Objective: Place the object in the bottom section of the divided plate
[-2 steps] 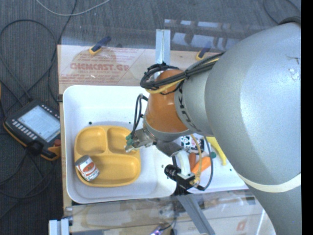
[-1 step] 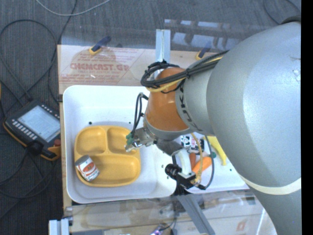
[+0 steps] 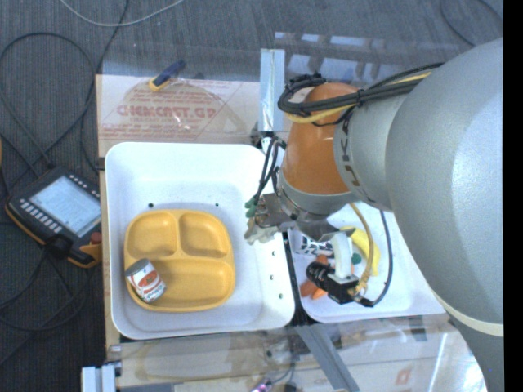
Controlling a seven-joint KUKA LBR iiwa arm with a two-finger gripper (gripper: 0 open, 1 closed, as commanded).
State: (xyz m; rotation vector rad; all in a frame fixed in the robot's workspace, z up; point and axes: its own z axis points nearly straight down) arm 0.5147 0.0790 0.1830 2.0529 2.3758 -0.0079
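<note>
A yellow divided plate (image 3: 196, 260) lies in the left white bin (image 3: 163, 166). It has two small sections at the top and one wide section at the bottom. A small can with a red and white label (image 3: 145, 281) rests in the left end of that bottom section. My gripper (image 3: 260, 223) hangs over the right edge of the left bin, just right of the plate and apart from the can. The big grey arm with its orange band (image 3: 315, 149) hides the parts above the gripper.
In the right bin (image 3: 400, 296) lie an orange object (image 3: 315, 288) and a white, green and yellow object (image 3: 347, 247), partly hidden under the wrist. A tablet-like pendant (image 3: 57, 211) sits left of the bench. A cardboard sheet (image 3: 176, 113) lies behind the bins.
</note>
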